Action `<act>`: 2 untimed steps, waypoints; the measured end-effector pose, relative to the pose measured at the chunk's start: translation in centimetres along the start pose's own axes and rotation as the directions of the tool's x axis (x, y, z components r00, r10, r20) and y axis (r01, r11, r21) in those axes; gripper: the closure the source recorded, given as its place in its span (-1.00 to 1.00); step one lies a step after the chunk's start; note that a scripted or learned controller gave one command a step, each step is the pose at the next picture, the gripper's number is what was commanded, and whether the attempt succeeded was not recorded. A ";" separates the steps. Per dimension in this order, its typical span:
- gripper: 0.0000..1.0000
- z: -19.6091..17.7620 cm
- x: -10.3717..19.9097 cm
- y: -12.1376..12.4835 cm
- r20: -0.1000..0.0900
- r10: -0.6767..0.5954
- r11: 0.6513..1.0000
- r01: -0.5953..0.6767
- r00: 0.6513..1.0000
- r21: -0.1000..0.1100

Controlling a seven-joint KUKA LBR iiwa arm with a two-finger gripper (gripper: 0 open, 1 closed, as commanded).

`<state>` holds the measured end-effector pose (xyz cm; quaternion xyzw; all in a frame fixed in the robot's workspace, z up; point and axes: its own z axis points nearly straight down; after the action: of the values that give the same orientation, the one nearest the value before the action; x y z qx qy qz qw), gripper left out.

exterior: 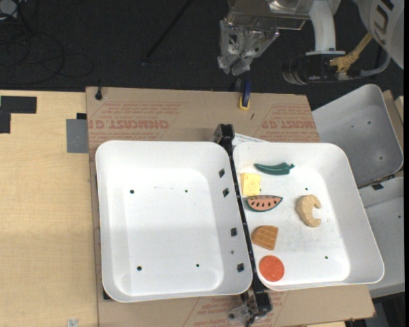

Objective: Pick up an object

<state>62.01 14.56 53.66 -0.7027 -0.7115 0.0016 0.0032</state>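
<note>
- The gripper (237, 61) hangs high at the top of the view, beyond the far edge of the cardboard sheet (163, 118) that lies under the bins, well apart from every item.
- Whether its fingers are spread or closed cannot be told; they merge into one grey blur. Nothing is seen between them.
- The left bin (116, 210) and the right bin (347, 210) sit side by side, their inner walls touching along a black clip strip (233, 210).
- All the items lie in the right bin, mostly toward its left wall.
- A green pepper (273, 168) lies near the far edge, long side across the bin.
- A yellow block (251, 183) sits just beside the left wall, nearer than the pepper.
- A watermelon slice (264, 202) lies just below the block, close to touching it, red face up with its green rind toward the near side.
- A croissant (309, 210) lies toward the bin's middle, apart from the rest.
- A waffle piece (265, 236) lies near the left wall, below the slice.
- A red disc (271, 268) lies in the near left corner, just beside the waffle piece.
- A small yellow and blue object (245, 95) stands on the sheet's far edge, under the gripper.
</note>
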 end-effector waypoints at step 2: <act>1.00 15.3 -6.2 -4.2 0.008 0.023 1.000 -0.023 1.000 0.005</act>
<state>57.77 8.35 38.40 -0.7109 -0.7032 0.0062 0.0024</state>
